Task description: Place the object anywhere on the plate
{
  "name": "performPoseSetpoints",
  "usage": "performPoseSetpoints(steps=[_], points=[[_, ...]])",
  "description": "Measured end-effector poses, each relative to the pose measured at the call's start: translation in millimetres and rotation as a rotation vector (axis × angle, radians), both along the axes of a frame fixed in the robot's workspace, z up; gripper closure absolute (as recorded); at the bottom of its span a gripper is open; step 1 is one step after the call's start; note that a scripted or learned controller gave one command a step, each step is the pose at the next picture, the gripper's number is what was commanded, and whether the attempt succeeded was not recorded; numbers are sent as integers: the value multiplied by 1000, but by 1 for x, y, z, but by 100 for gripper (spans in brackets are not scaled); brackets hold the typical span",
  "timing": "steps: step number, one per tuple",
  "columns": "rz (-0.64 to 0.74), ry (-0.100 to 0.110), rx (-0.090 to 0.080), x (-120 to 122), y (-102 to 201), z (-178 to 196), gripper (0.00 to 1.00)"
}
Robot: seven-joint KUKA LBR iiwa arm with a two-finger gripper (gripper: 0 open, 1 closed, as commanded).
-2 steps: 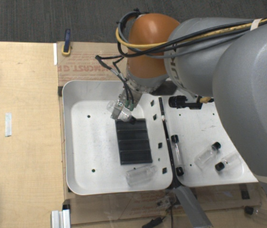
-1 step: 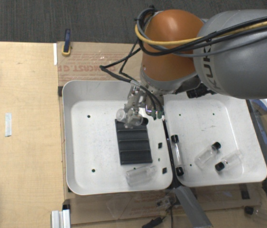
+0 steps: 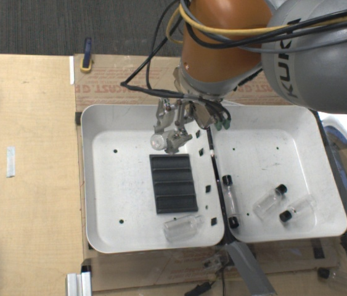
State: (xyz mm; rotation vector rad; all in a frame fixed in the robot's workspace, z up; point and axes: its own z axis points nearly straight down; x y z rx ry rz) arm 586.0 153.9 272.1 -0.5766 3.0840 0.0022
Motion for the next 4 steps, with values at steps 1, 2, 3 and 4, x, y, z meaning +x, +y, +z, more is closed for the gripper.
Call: performPoseSetpoints(steps=[1,2,3,4], points=[[226,0,0,-23,36,24,100],[274,0,0,69,74,30,100],[319,2,0,74,74,3,100],[369,2,0,48,59,-27,100]])
